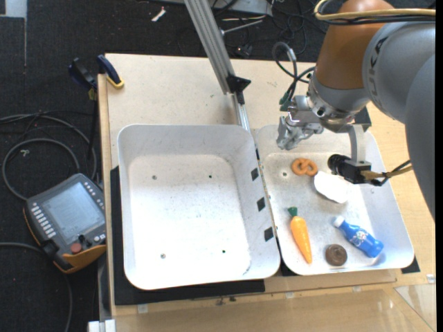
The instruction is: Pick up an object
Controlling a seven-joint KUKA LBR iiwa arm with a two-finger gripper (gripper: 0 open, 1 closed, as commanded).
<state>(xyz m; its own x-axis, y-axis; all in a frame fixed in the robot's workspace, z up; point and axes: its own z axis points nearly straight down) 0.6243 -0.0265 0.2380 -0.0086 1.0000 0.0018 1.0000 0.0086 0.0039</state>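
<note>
My gripper (291,138) hangs over the far left corner of the right bin (394,244), with nothing visible between its fingers. Just right of and below it lies a small brown pretzel (303,166). Further right rests a white lump (331,187). An orange carrot with a green top (300,235) lies near the bin's left wall. A round brown cookie (336,254) and a blue bottle with a white cap (358,237) sit toward the front.
The left bin (131,144) stands beside the right one. A slanted metal rail (214,47) crosses the bench at the back. A black cable plug (346,168) hangs over the right bin. A teach pendant (66,220) lies off the bench at left.
</note>
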